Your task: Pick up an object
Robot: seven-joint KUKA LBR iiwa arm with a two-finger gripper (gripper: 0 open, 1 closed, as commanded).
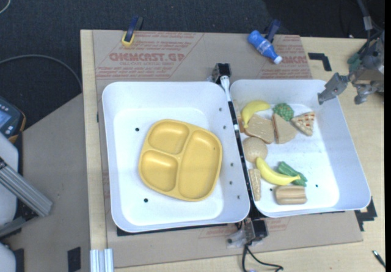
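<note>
We see the end effector (342, 88) poised above the far right corner of the right bin (342, 161), its fingers spread and holding nothing. The nearest object, the pizza slice (304, 123), lies just left of it and toward us, beside the bread slices (269, 129), so we judge a short reach down-left.

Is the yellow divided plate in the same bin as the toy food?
No: the yellow divided plate lies alone in the left bin, while the toy food sits in the right bin.
</note>
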